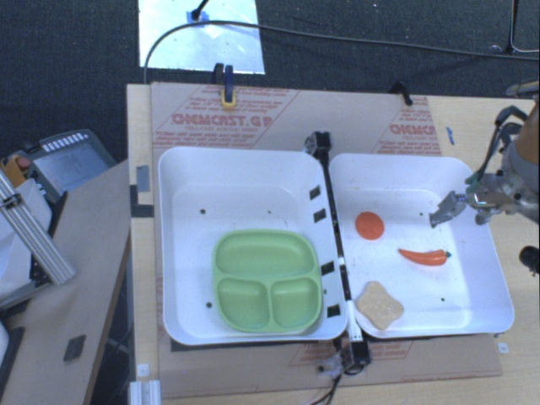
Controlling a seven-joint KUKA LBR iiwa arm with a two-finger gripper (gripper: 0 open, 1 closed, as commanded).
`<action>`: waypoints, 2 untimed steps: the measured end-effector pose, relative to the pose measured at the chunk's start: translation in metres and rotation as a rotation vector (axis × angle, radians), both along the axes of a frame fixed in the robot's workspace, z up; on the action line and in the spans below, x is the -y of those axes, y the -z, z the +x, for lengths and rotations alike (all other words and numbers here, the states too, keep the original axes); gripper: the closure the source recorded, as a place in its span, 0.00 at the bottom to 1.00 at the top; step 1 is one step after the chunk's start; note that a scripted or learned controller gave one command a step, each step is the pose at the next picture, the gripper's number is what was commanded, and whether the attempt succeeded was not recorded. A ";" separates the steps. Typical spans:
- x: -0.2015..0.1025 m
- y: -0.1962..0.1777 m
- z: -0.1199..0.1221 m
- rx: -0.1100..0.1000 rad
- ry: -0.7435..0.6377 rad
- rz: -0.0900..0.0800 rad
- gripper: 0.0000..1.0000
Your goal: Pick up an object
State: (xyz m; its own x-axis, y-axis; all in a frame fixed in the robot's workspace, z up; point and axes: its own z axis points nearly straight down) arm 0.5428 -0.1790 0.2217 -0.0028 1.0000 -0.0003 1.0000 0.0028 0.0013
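Observation:
The right bin [472,310] holds three objects. A round orange-red piece [369,225] lies near its middle left. A red-orange chili pepper [423,256] lies to the right of that piece, a little nearer the front. At the front left corner rests a beige bread-like piece [380,305]. My gripper [460,213] hangs over the right side of this bin, just above and right of the pepper. It is open, with nothing between its fingers, and touches none of the objects.
A green divided plate [268,280] lies in the front of the left bin [181,226]. A black-clipped divider [331,234] separates the two bins. Grey equipment [51,201] stands off the bench at the left.

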 end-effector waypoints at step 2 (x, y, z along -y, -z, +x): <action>0.012 0.112 -0.002 -0.003 0.002 0.000 0.00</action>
State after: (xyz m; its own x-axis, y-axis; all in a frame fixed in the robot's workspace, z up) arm 0.5404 -0.1910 0.1095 -0.0006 1.0000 0.0002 1.0000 0.0006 -0.0017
